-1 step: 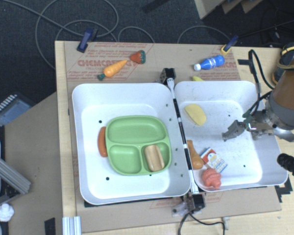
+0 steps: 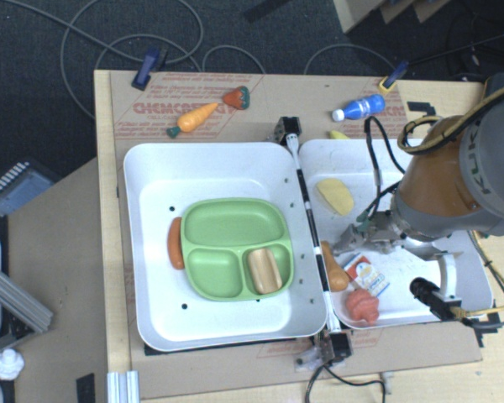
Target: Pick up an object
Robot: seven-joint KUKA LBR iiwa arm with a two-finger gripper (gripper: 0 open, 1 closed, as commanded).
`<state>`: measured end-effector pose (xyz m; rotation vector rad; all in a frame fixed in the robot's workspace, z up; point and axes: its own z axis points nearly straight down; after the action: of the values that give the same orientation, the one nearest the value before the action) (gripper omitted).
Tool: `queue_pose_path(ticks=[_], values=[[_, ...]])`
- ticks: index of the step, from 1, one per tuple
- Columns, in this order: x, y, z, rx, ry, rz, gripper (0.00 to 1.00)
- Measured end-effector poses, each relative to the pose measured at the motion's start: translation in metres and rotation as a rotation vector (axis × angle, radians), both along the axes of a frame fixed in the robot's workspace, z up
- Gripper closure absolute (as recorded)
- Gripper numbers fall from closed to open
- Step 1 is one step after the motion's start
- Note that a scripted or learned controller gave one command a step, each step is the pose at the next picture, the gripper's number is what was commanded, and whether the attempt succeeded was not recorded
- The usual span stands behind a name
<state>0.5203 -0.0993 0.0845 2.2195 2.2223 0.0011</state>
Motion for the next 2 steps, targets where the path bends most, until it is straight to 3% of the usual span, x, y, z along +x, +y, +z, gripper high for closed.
queue_pose_path(ticks=[1, 2], values=[[-0.0002, -0.0004, 0.0096, -0.001, -0.001, -0.003, 1.00], [-0.0003, -0.0004, 0.0094, -0.001, -0.001, -0.002, 0.00]])
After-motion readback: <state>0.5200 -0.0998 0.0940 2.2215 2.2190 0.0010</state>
